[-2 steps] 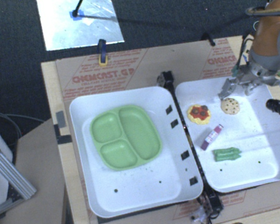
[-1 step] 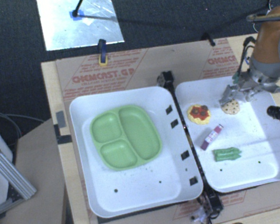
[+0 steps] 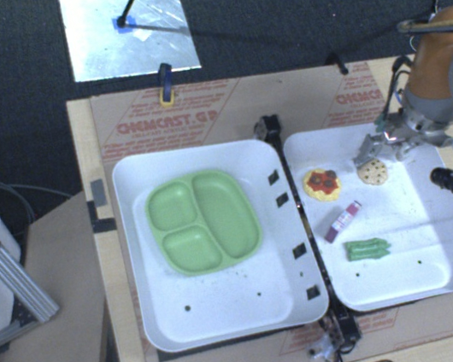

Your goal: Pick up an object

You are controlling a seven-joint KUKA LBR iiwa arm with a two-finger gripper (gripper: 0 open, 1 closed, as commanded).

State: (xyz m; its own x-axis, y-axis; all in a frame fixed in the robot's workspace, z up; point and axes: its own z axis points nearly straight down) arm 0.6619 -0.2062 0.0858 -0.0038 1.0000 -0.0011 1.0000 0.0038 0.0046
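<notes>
Hovering: claw (image 3: pixel 375 150) just above cookie (image 3: pixel 373 172), rt bin (image 3: pixel 450 266).

Two white bins (image 3: pixel 235 326) are sitting side by side. One green divided tray (image 3: pixel 203 221) is lying in the left. Four small objects are lying in the right: one pizza toy (image 3: pixel 322 184), one cookie (image 3: pixel 373 172), one purple packet (image 3: pixel 342 221), one green piece (image 3: pixel 368 249).

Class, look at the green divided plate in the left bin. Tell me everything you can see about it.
The green divided plate is pale green and looks like smooth plastic. It is a rounded rectangle with three compartments: one long one on its right, two smaller ones on its left. It lies flat, slightly turned, near the middle of the left bin, resting on the white floor. Nothing sits in it and nothing else touches it.
</notes>
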